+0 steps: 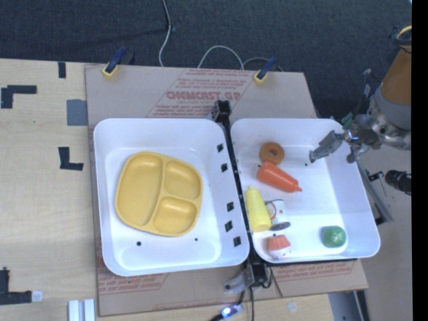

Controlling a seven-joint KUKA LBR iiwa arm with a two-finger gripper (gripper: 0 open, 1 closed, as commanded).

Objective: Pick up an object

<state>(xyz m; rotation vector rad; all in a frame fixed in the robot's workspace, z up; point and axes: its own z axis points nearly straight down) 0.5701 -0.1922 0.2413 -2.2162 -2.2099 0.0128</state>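
Hovering over the right bin's (pixel 348 179) upper right part, the gripper (pixel 338 146) has its fingers (pixel 321 149) spread with nothing between them. Nearest lie the brown ring (pixel 271 152) and, just below it, the orange carrot (pixel 277 176), both to the fingers' left toward the divider; the carrot's long axis runs from upper left to lower right. Farther off lie the yellow bottle (pixel 257 208) and green ball (pixel 332 235), so reaching the carrot likely calls for a move left and down.
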